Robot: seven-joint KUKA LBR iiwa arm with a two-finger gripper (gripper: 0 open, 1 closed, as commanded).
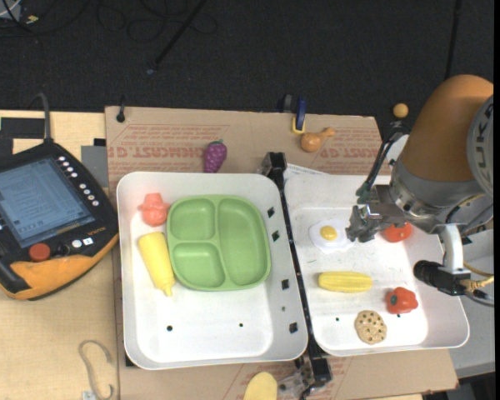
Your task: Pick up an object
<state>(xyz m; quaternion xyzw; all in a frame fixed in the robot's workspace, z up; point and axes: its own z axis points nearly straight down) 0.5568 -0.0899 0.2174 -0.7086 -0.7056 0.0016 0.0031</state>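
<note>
**A:** How many things lie in each bin?

**B:** Three in the left bin (142, 340): one green divided plate (218, 243) with three compartments, one yellow bottle-shaped toy (157, 262) touching the plate's left rim, and one pink toy (152, 209) just above the bottle. Five in the right bin (450, 336): one fried egg (328, 235), one yellow corn cob (345, 282), one round cookie (370, 327), one red pepper (402, 300) and one red-orange piece (397, 232), partly hidden.

**A:** Where is the hand?

**B:** The hand (360, 226) hangs over the right bin's upper middle, just right of the fried egg and left of the red-orange piece. It is dark and seen from above, so whether it is wide or narrow I cannot tell. Nothing shows between its tips.

**A:** What crowds it?

**B:** The egg sits right beside it. The grey wrist and the orange band (450, 123) cover the bin's upper right corner and part of the red-orange piece. A black part (440, 276) with a white piece juts over the bin's right edge, near the pepper. The corn, cookie and pepper lie lower down, apart from the hand.

**A:** And outside the bins?

**B:** On the cardboard behind them: one purple grape bunch (215, 155) and one orange pear-shaped toy (315, 140). One yellow toy (261, 385) lies at the front edge. On the counter (33, 340) to the left rests one control pendant (42, 215) with a screen and orange casing, well apart from both bins.
</note>
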